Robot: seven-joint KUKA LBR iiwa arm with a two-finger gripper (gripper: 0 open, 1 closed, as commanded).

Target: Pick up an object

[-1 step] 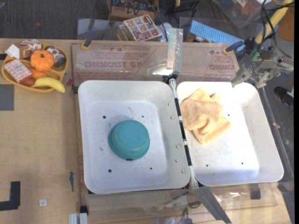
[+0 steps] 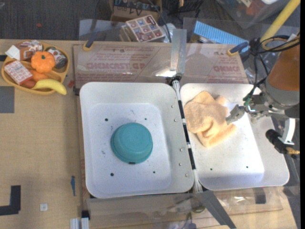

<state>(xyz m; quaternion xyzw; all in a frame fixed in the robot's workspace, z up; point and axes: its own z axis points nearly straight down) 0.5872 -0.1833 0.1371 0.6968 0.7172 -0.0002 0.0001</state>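
Observation:
A crumpled peach-coloured cloth [image 2: 208, 119] lies in the upper left part of the right bin [image 2: 248, 171]. A teal bowl [image 2: 132, 142] sits upside down near the middle of the left bin [image 2: 95, 104]. My gripper [image 2: 233, 115] reaches in from the right, low over the right bin, with its tip at the cloth's right edge. The arm's grey wrist and orange band [image 2: 288, 75] stand above the bin's right side. I cannot make out whether anything is between the fingers.
A yellow dish [image 2: 33, 70] with toy fruit and a banana rests on the bench at the far left. Clear plastic sheeting and cardboard line the back edge behind both bins. Cables hang by the arm at the right.

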